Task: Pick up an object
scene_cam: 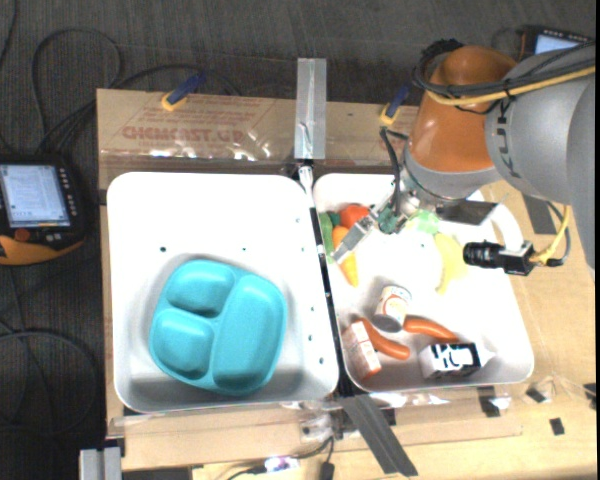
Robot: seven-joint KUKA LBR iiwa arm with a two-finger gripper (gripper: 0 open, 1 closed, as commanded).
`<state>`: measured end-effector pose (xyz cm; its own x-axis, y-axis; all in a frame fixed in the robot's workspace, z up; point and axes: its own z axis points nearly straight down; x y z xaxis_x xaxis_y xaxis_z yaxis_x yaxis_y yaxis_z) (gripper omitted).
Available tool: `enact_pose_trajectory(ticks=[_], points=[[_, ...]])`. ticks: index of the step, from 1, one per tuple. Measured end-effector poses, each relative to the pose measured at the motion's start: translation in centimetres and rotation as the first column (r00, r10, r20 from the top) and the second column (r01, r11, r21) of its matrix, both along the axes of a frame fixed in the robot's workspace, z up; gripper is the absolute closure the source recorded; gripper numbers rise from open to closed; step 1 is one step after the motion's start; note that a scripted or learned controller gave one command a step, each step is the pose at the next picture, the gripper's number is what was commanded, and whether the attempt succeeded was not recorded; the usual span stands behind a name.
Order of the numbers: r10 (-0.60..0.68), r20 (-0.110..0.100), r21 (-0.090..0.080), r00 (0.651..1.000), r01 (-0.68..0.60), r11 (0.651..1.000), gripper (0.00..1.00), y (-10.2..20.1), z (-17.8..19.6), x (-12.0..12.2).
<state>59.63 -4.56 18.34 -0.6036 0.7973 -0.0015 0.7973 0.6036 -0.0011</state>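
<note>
A: Which object was it going for?

B: Hard to say for certain; the gripper (365,230) hung over the top-left corner of the right bin (510,363), just above the red-orange piece (354,213) with the green piece (327,230) at its left; I judged one of those the target.

A: Were the jaws open or closed?

B: I could not tell; they were too small and lay against the clutter; nothing showed plainly between them, so I would not have called it a hold.

A: What would have made the pick go well?

B: The cluster sat tight against the wall between the bins; I would have come straight down with one jaw on the inner side, well off that wall, and closed across the narrow width of the piece; the yellow-orange piece (348,266) lay just below and could have been nudged.

A: Easier choices?

B: Perhaps; the banana (448,260) lay apart in open floor near the middle; the cup (390,306), the carrot (432,328) and the black box (450,358) crowded the lower part.

A: And the left bin (140,208)?

B: It held the blue tray (218,324); wide and shallow, a poor fit for two jaws.
</note>
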Motion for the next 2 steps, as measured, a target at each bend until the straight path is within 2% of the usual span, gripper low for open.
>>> enact_pose_trajectory(ticks=[2], points=[[0.000,0.000,0.000,1.000,0.000,1.000,0.00,0.00,0.00,0.00]])
